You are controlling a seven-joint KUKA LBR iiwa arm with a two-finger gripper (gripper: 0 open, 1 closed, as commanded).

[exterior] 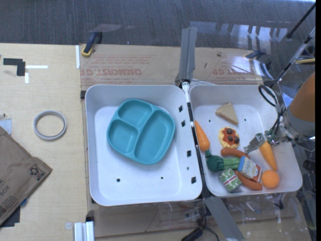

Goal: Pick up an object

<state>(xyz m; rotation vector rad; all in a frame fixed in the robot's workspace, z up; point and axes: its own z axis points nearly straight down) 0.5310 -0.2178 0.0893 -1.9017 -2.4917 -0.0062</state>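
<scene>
My fingers (258,142) hang spread and empty low in the right bin (251,97), tips beside the orange carrot (268,156) in the crowded toy-food pile, angled to reach it past its neighbours.

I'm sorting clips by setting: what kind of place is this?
Probably a robotics lab bench: two white bins side by side, toy food such as a carrot, and a roll of tape on the benchtop.

Setting. A pale wooden bench (40,84) stood before a dark carpeted floor (150,9). Flattened printed cardboard (130,67) lay along its far side; a tape ring (50,125) and brown box (15,174) sat at left. Bright light glared at upper right.
</scene>
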